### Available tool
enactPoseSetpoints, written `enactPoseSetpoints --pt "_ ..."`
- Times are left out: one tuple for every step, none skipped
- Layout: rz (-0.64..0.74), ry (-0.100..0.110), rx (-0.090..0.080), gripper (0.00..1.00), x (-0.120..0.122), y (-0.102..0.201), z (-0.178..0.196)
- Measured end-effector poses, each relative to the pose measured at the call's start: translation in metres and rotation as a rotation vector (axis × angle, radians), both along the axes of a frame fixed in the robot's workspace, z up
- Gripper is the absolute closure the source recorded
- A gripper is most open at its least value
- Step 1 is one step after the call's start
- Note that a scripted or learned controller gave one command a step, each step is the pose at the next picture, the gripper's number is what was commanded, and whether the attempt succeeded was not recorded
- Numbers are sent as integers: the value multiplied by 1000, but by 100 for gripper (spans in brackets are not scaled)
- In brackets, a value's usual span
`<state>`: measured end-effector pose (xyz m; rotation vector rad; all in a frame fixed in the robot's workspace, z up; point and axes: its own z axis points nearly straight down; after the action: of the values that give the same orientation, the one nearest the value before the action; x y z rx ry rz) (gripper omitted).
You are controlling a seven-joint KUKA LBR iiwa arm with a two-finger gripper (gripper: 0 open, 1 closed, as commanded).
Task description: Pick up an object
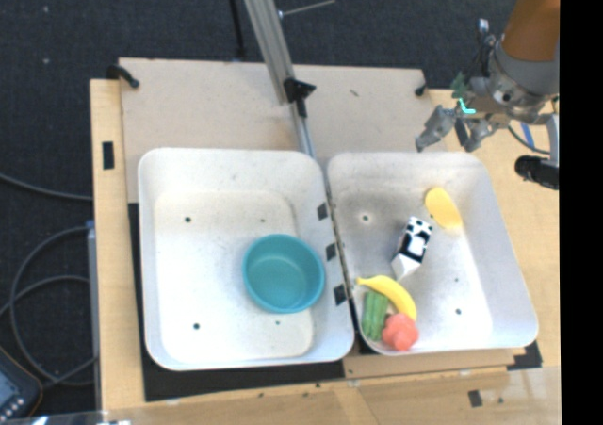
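In the right bin [490, 253] lie a yellow lemon-like piece [443, 207], a black-and-white carton [413, 245], a yellow banana [390, 293], a green vegetable [375, 314] and a red-pink fruit [401, 332]. The last three crowd the bin's front left corner. A teal bowl [283, 272] sits in the left bin [188, 225]. My gripper [454, 131] hangs above the right bin's far edge, well clear of the objects. Its two grey fingers are spread apart, open, with nothing between them.
A slanted aluminium post [268, 32] rises from behind the seam between the two bins. Black clips [332, 253] mark the divider between the bins. Cables lie on the dark floor to the left.
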<state>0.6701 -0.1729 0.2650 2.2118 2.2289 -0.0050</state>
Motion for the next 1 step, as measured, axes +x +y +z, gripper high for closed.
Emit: enactPoseSetpoints --pt "-5 4 2 0 1 -1 -63"
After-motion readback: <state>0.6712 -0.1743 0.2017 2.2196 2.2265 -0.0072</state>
